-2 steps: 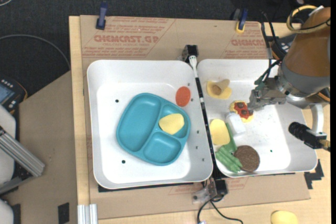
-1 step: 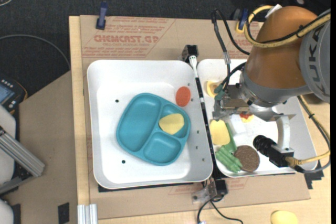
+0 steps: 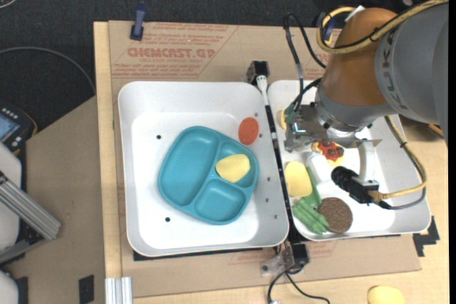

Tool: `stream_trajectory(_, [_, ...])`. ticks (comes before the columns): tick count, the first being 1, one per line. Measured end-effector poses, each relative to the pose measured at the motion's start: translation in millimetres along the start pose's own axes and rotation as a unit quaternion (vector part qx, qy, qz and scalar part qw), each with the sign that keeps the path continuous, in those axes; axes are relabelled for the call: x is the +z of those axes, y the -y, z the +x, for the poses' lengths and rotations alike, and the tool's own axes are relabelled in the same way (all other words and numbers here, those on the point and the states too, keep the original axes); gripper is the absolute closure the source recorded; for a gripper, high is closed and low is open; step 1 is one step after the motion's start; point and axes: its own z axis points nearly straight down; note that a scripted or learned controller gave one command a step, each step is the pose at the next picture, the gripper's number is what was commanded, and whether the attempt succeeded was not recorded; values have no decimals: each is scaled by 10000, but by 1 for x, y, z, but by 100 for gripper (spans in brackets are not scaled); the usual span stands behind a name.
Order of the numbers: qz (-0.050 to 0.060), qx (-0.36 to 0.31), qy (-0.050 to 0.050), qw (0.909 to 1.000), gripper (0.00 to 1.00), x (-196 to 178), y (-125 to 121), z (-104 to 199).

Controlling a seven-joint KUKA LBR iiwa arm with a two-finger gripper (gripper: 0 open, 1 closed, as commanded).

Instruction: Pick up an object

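Two white bins lie side by side below me. My gripper point(image 3: 305, 133) hangs over the right bin point(image 3: 392, 221), toward its far left corner. My own wrist covers the gripper from above, so I cannot tell whether it is spread or pressed together.

Nearest the gripper is a small red-and-orange piece point(image 3: 329, 148). It lies on the bin floor just beside the gripper, a little to the view's right and toward the near rim. A yellow lump point(image 3: 298, 179) lies nearer the camera than the gripper, close to it but apart. Farther from the gripper in the same direction are a green piece point(image 3: 308, 213) and a brown round disc point(image 3: 335, 215), side by side and seemingly touching.

To the view's left of the gripper, across the bins' shared edge, is the left bin point(image 3: 142, 124). An orange-red round thing point(image 3: 248, 129) lies in it, near the gripper. Well apart from the gripper sits a blue divided plate point(image 3: 192, 174) with a pale yellow piece point(image 3: 232, 167) resting on it.
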Motion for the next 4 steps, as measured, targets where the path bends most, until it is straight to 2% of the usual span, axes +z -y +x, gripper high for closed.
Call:
stream_trajectory(1, [-118, -16, -9, 9999, 100, -214, 21, -4])
stream_trajectory(2, [40, -59, -17, 10000, 100, -123, 59, 88])
stream_trajectory(3, [-124, -12, -23, 9999, 100, -292, 47, 70])
stream_trajectory(4, [68, 11, 7, 10000, 100, -100, 45, 34])
